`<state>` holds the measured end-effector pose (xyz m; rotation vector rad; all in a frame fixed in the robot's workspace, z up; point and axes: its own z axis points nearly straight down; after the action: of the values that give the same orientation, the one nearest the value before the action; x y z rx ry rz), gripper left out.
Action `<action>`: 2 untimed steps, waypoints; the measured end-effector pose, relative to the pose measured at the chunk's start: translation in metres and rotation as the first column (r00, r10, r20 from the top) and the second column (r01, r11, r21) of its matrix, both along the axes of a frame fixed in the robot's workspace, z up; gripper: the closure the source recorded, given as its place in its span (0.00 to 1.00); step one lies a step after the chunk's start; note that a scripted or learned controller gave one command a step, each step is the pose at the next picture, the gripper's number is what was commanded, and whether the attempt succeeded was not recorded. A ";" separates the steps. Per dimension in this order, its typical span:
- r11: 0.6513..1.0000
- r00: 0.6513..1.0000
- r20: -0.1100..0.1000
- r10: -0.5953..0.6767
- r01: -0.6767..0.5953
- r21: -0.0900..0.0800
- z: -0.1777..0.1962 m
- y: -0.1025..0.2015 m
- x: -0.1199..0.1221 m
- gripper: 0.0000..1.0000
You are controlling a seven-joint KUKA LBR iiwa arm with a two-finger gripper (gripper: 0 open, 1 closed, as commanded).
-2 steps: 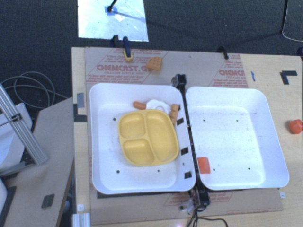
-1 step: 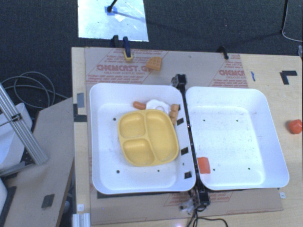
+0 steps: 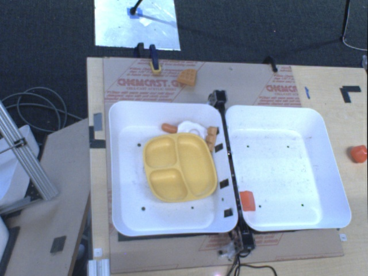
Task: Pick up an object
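A waffle-like piece (image 3: 187, 77) lies behind the 2 bins (near a metal sheet (image 3: 136, 16)).

We see even, bright overhead light: the two shallow white plastic bins (image 3: 276, 171) glare slightly, shadows stay faint, and detail looks soft and grainy.

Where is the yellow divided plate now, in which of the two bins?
The yellow divided plate lies in the left bin of the camera view, near its middle. A small orange sausage-shaped piece and a white object lie just beyond its far edge.
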<state>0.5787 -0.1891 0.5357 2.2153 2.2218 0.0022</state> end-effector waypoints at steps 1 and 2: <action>1.000 1.000 0.000 0.000 0.000 0.000 0.000 0.000 0.000 0.00; 1.000 1.000 0.000 0.000 0.000 0.000 0.000 0.000 0.000 0.00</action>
<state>0.5787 -0.1891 0.5357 2.2153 2.2218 0.0022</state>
